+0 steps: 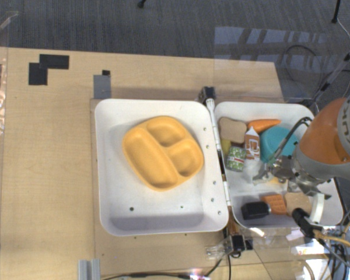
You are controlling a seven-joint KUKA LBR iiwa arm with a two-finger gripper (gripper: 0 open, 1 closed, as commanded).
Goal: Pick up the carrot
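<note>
Wooden bench [46,156] w/ two white bins side by side. Left bin [157,223] holds one big item: a yellow divided plate [162,152], 3 compartments, lying flat around the bin's middle.

Right bin [239,194] is crowded. Arm [326,139], w/ its orange band, comes in from the right over the bin's right half. Gripper [268,174] hangs over the bin's middle, just near of the teal bowl. Pincer state: can't tell from this angle, and nothing visibly held.

Teal bowl [275,142] sits in the far-right part, partly covered by the arm. Bread slice [232,130] is in the far-left corner.

Carrot [263,123] lies against the far wall, btwn bread slice and teal bowl, pointing roughly left-right. It's apart from the gripper, on the bowl's far side.

Small bottle [252,142] w/ red label stands just near of the carrot, btwn bread and bowl. Green packet [235,158] is left of it, near of the bread. Black item [255,210] lies by the near wall, w/ a brown waffle-like piece [275,203] just right of it.
</note>
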